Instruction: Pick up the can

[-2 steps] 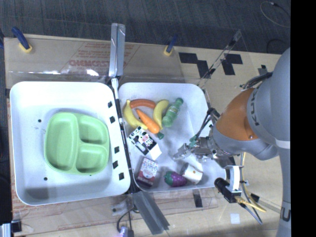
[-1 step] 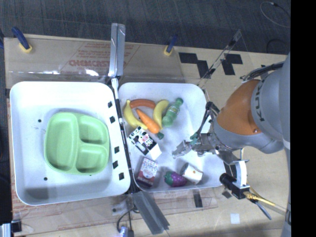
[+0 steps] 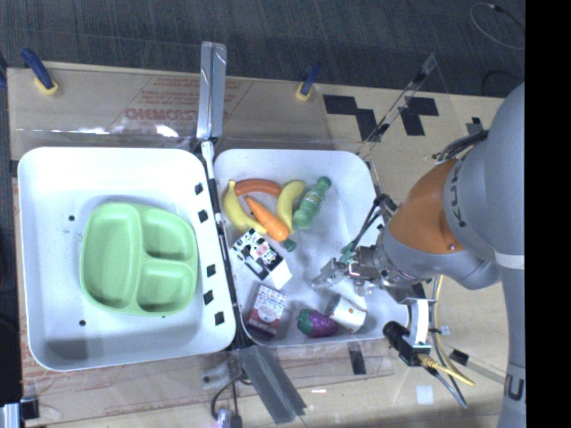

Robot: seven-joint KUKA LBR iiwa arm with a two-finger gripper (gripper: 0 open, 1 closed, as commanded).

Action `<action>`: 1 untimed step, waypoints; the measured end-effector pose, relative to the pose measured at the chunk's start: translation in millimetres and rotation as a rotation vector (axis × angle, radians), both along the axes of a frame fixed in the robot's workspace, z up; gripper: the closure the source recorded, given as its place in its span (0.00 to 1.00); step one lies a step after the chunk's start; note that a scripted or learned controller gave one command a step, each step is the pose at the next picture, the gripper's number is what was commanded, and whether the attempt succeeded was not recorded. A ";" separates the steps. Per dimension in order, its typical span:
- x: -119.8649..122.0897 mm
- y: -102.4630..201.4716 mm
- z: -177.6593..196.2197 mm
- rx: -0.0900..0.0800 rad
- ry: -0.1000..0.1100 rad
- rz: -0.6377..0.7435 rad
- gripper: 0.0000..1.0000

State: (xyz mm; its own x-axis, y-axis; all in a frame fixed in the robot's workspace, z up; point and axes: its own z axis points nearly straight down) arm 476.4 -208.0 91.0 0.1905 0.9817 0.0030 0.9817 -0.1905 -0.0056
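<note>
The can [image 3: 347, 314] is a small white cylinder lying on its side near the front edge of the right bin [image 3: 357, 172], with a purple toy fruit [image 3: 315, 324] touching its left end. My gripper [image 3: 346, 272] hangs just behind and slightly above the can, low inside the bin near its right wall. Nothing shows held in it. The arm's orange band [image 3: 426, 221] and grey wrist come in from the right over the bin's rim.
The right bin also holds two bananas [image 3: 234, 209], a sausage [image 3: 259, 186], a carrot [image 3: 268, 218], a green bottle [image 3: 310, 203], a black-and-white carton [image 3: 260, 252] and a maroon packet [image 3: 267, 309]. A green divided plate [image 3: 138, 257] lies in the left bin [image 3: 45, 176].
</note>
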 end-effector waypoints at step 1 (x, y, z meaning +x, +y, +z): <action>0.0 0.1 0.0 0.000 0.000 0.000 0.00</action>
State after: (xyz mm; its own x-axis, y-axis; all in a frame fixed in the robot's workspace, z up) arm 476.5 -207.9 91.0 0.1906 0.9817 0.0031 0.9817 -0.1906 -0.0056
